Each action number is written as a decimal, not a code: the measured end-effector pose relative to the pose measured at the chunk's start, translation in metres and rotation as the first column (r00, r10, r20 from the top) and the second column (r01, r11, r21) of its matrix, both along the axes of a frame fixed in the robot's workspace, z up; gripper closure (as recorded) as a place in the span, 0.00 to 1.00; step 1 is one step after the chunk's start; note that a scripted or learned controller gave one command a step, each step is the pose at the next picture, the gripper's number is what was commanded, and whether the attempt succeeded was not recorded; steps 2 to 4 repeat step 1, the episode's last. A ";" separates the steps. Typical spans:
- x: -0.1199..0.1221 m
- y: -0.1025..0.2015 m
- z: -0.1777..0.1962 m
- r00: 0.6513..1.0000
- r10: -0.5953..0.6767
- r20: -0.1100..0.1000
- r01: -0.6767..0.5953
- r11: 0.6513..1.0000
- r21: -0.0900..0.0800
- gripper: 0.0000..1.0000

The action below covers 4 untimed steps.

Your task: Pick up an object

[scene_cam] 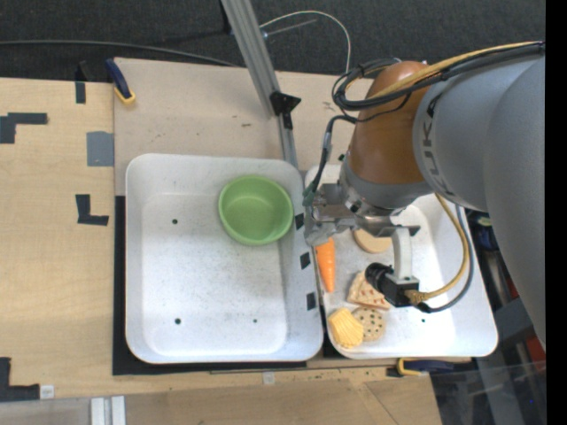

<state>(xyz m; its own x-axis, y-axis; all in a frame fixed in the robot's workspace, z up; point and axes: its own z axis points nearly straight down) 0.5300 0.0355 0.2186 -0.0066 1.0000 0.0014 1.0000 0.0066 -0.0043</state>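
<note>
— How far is the pick judged to have got?

— Nothing is seen lifted. The carrot [326,265] lies in the right bin [461,339] against the wall next to the left bin [151,326], and it rests on the floor of the bin.

— And the gripper [321,221]?

— It is lowered over the upper end of the carrot, just above or touching it. Whether it is spread or pressed together cannot be told, since the wrist hides most of it.

— What else is placed nearby?

— A pizza slice [367,292], a chocolate-chip cookie [373,324] and a yellow ridged piece [347,328], possibly a shell, are grouped just below the carrot. A green bowl [255,208] is set in the left bin.

— So what is left?

— The carrot is judged the likely target. A firm grip and the lift itself are both not yet shown as done.
</note>
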 end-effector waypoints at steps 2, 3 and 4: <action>-0.004 0.060 0.015 1.000 0.002 0.003 -0.002 1.000 0.001 1.00; -0.004 0.060 0.015 1.000 0.002 0.003 -0.002 1.000 0.001 1.00; -0.004 0.060 0.015 1.000 0.002 0.003 -0.002 1.000 0.001 1.00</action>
